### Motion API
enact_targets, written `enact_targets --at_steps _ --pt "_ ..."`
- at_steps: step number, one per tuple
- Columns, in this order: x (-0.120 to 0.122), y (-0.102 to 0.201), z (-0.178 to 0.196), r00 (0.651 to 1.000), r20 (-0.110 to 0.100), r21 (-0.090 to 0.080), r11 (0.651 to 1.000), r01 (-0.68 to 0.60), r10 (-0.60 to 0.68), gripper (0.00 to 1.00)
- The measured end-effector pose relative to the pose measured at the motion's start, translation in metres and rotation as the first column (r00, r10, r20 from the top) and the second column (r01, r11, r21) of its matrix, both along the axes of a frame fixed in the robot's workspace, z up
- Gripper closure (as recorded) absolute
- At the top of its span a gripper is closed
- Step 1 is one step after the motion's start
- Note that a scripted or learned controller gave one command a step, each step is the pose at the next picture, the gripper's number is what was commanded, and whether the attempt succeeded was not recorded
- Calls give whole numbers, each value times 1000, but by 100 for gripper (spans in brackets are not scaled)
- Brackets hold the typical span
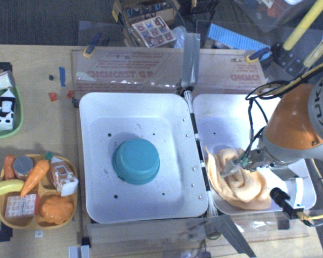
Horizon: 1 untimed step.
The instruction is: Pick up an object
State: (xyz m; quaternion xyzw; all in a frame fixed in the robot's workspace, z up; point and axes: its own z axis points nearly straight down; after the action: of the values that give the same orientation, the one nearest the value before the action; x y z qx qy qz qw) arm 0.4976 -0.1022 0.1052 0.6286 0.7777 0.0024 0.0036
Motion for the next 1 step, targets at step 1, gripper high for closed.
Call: enact_targets --at_steps 1 --pt "-1 -1 8 1000 -2 0 1000 4 -4 100"
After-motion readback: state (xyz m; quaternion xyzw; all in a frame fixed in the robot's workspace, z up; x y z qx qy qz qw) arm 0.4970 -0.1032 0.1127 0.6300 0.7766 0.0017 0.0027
